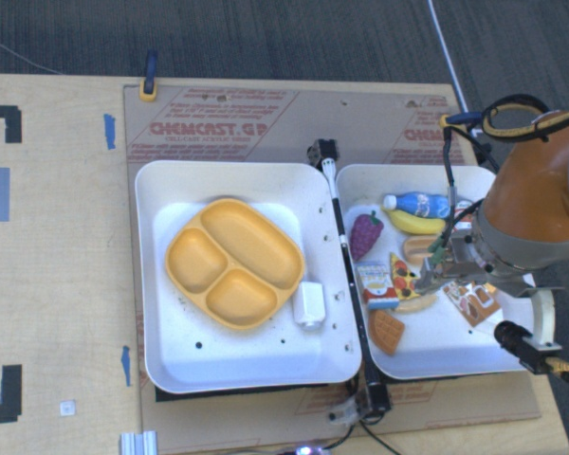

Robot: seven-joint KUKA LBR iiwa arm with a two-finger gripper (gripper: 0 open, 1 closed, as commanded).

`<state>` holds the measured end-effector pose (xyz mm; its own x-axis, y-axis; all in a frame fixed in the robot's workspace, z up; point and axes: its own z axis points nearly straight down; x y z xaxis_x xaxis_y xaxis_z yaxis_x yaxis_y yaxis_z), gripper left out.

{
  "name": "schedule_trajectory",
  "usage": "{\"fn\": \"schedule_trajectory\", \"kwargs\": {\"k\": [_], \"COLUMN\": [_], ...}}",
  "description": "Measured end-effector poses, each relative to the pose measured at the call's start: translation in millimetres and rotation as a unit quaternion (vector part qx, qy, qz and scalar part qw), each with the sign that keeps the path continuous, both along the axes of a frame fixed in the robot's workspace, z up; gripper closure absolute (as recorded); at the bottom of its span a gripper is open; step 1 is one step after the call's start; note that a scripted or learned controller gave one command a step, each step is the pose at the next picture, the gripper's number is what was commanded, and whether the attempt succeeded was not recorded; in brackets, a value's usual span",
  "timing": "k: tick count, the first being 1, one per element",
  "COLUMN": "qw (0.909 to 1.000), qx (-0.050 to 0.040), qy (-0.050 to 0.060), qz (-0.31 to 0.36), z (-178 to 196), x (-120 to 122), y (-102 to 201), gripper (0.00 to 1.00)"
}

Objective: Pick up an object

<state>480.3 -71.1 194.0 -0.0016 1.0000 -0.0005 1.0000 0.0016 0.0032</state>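
Toy food (401, 278) lies scattered in the right bin (427, 363) — a banana (415, 222), a blue bottle (419, 203), purple grapes (364, 234), a small carton (374, 279) and a waffle (387, 330). The gripper (434, 275) hangs low over the cluster's middle; its grip cannot be told. The left bin (156, 254) holds a yellow divided plate (233, 263) — a white block (310, 303) just beside it.

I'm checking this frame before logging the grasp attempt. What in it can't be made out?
- Claw: too small and dark in the camera view to tell open from shut, or whether it holds anything.
- Toy under the claw: partly covered by it; identity unclear.
- Right bin: its right side is hidden by the arm.
- Blue bottle: its far end is cut off by the arm.
- Carton: print too small to read.
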Motion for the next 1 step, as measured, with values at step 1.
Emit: {"fn": "schedule_trajectory", "kwargs": {"k": [1], "qw": [1.0], "qx": [0.0008], "qy": [0.003], "qz": [-0.001], "z": [-25.1], "x": [-1.4], "y": [-24.8], "gripper": [1.0]}}
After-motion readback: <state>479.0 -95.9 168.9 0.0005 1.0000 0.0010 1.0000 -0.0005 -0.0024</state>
